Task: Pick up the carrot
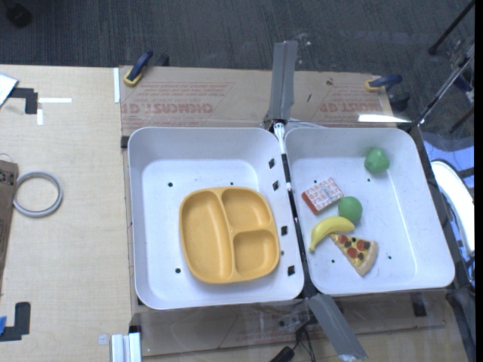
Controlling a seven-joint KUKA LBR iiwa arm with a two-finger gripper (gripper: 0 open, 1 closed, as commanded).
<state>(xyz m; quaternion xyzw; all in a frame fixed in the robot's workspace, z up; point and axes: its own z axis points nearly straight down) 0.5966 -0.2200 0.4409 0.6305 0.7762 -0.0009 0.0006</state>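
We see a yellow divided plate [229, 234] in the left bin [139, 202] and, in the right bin [423, 225], a banana [330, 229] touching a pizza slice [358, 252], a green ball [349, 209], a second green ball [376, 161] and a red-and-white packet [322, 194] whose print is too small to read, while the cardboard [196, 100] bears upside-down red lettering that seems to say CHEMCAST.

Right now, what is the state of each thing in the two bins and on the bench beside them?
Yellow plate: upright in the left bin, its three sections bare.
Banana: lying flat in the right bin, touching the pizza slice.
Pizza slice: flat, topping up.
Red box: lying flat.
Two green balls: resting apart.
Tape roll: flat on the bench.
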